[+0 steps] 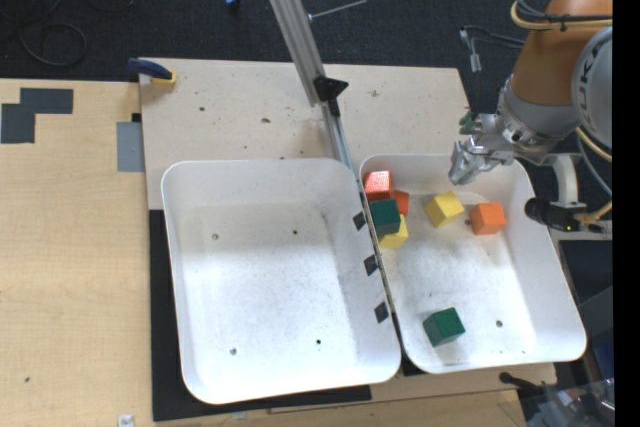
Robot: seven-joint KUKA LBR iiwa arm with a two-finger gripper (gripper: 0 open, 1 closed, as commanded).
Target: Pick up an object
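Observation:
The right bin (540,295) holds several small blocks: a yellow one (445,208), an orange one (487,217), a green one (444,326) near the front, and a cluster by the divider made of a bright orange-red block (378,182), a dark green block (384,214) and a yellow block (396,234). My gripper (466,167) hangs over the bin's back edge, just above and right of the loose yellow block. Nothing shows between its fingers.
The left bin (200,215) lies beside the right one. A slanted aluminium bar (295,30) crosses the back of the bench down to the divider. A blue and yellow clamp (152,70) sits at the bench's back left corner.

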